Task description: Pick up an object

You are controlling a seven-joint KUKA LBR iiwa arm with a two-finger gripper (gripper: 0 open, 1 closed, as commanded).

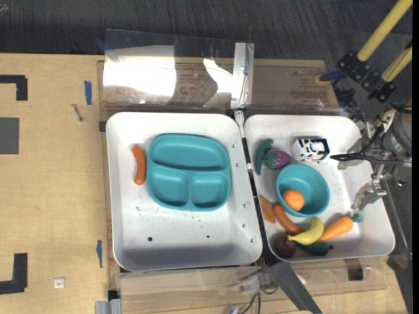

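You see two bins from above. The left bin [124,234] holds a teal tray [188,171] with a sausage [139,164] just beside it. The right bin [380,237] is crowded: a bowl [313,187] with an orange ball [294,200] inside, and a banana [308,232] touching a carrot [337,227], likely dumped there as pick candidates. At the frame's right edge the gripper [368,197] hovers over this bin's right side, apart from every toy. It is blurred and partly cut off, so you cannot tell its opening.
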